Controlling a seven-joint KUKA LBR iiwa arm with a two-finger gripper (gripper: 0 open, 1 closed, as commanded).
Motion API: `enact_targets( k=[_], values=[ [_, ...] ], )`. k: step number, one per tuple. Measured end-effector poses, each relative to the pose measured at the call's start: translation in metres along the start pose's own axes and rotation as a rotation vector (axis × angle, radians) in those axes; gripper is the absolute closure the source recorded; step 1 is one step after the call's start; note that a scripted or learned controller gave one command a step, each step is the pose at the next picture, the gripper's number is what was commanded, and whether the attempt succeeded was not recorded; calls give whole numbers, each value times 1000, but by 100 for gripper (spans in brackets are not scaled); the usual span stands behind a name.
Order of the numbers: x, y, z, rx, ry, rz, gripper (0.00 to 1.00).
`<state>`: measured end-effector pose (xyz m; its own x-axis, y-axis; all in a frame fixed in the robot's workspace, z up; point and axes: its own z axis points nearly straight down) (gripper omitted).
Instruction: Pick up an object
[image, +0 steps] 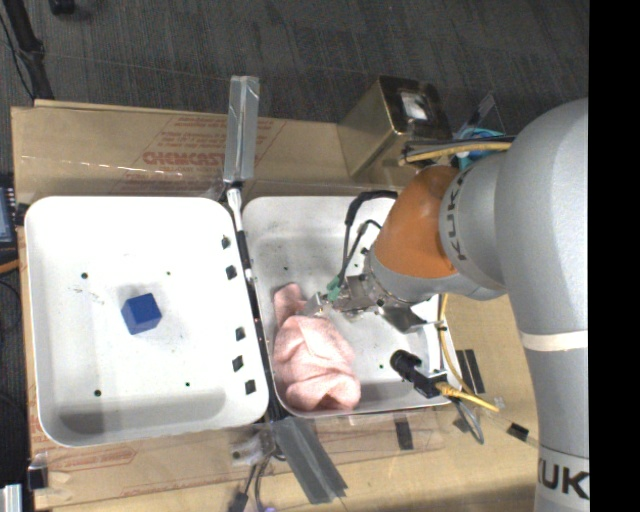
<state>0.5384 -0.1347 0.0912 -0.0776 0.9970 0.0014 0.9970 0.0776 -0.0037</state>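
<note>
— Cloth, the pink one: where does it lie?
— Against the right bin's left wall, toward six o'clock; the floor at twelve o'clock is bare.
— And the gripper?
— Just above the cloth's top edge; I cannot tell its state.
— Anything else?
— A blue cube mid left bin, room all round.

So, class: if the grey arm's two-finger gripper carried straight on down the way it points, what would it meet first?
Probably the crumpled pink cloth in the right white bin. The gripper sits at the cloth's upper edge, though from this slanted view it might land on bare bin floor beside it.
</note>
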Motion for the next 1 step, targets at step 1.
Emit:
enact_targets(
  k=[1],
  values=[
    [38, 53, 0, 0, -1, -21, 0]
  ],
)
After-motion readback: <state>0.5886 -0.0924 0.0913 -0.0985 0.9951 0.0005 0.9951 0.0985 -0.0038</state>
